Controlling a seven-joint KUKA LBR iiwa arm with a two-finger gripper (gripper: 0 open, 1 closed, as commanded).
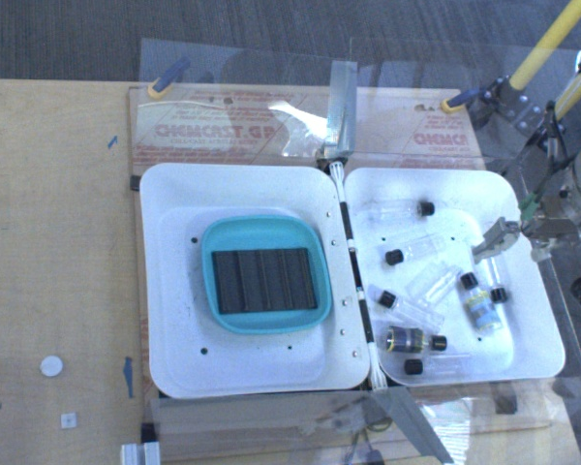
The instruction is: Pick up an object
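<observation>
Clear vials with black caps (476, 303) lie scattered in the right bin (540, 356), and the gripper (491, 241), fingers seemingly spread and empty, should drop squarely over one vial, clear of neighbours.

You are looking at an evenly, brightly lit bench with a cool bluish cast. The white bins (165, 260) are blowing out near their rims, losing surface detail. Glare is streaking across the clear sheet (290, 129) behind them. Shadows are staying soft and short. The small clear vials (421, 289) are rendering faint and slightly blurred; overall resolution is running coarse.
</observation>
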